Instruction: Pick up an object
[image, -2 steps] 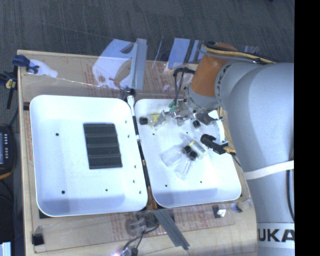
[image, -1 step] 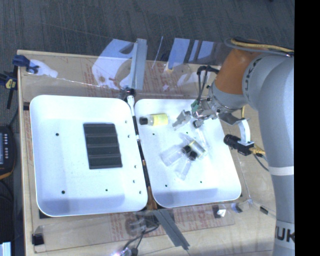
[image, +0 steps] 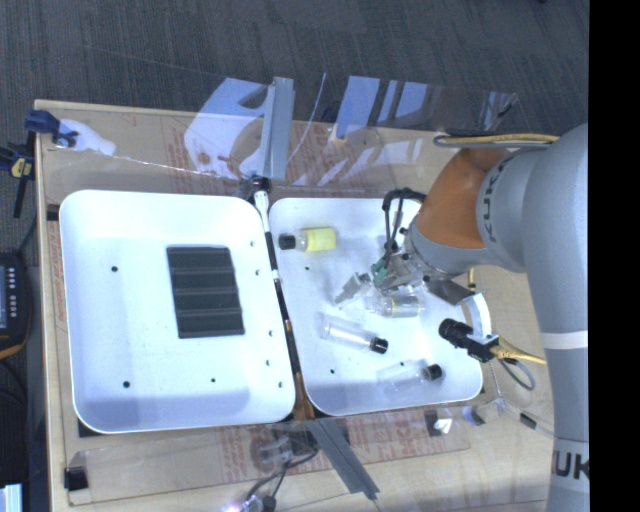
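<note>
Reaching down into the right bin (image: 330, 400), my gripper (image: 392, 276) sits low over a small clutter of clear and silvery bits (image: 375, 290) near the bin's middle. I cannot tell from up here how my fingers stand, and nothing shows plainly between them, so I claim no hold. To do this well, I'd settle on one target. The clear tube with the black cap (image: 353, 336) lies just below me, apart from the rest, and looks the easiest. The yellow bottle (image: 314, 239) up near the divider is a fair second choice. I'd straddle the tube across its width, then close before lifting.
</note>
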